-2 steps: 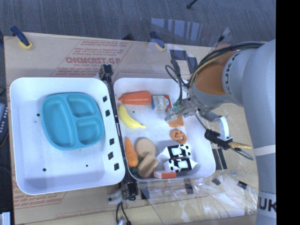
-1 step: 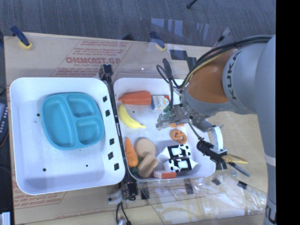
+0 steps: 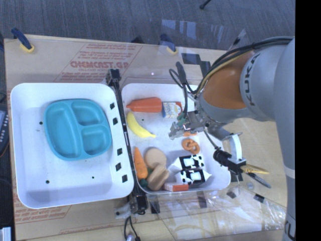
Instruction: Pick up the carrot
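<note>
Two orange, tapered carrot-like pieces lie in the right bin (image 3: 220, 182). One long carrot (image 3: 144, 105) lies flat by the far wall, its tip pointing left. A smaller carrot (image 3: 140, 163) rests against the bin's left wall, beside the bread pieces. My gripper (image 3: 178, 127) hovers over the middle of the right bin, right of the banana and just below a small carton. It is apart from both carrots. A small orange bit shows just under the wrist at its right side.
The right bin also holds a banana (image 3: 139, 125), a small carton (image 3: 172, 109), a pretzel (image 3: 190, 145), bread pieces (image 3: 156, 168) and a black-and-white cube (image 3: 192, 168). A blue divided plate (image 3: 77, 128) sits in the left bin (image 3: 25, 185). The arm covers the right bin's right side.
</note>
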Robot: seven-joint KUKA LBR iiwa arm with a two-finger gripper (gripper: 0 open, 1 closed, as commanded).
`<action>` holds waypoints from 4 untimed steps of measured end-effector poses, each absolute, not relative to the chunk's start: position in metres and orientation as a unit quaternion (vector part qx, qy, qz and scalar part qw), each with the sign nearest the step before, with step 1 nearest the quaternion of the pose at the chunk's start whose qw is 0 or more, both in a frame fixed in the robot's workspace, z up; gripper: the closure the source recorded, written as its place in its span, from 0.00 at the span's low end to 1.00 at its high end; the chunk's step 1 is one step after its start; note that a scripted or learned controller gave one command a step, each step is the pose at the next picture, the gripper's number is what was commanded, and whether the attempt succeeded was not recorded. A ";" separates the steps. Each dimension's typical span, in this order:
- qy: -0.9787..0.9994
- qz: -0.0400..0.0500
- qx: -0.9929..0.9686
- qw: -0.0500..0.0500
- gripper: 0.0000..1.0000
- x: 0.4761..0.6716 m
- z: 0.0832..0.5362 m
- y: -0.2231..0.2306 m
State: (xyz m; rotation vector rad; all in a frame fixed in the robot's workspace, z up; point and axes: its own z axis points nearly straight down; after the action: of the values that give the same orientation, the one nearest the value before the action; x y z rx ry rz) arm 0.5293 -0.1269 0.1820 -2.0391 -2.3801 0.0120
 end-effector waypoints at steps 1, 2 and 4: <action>-0.831 0.003 -0.556 0.003 1.00 0.507 0.152 -0.213; -0.830 0.001 -0.558 0.004 1.00 0.496 0.137 -0.146; -0.806 -0.001 -0.592 -0.004 0.00 0.498 0.094 -0.211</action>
State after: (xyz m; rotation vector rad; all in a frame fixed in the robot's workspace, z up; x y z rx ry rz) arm 0.4976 -0.2109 0.0937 -1.8644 -2.5377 -0.0039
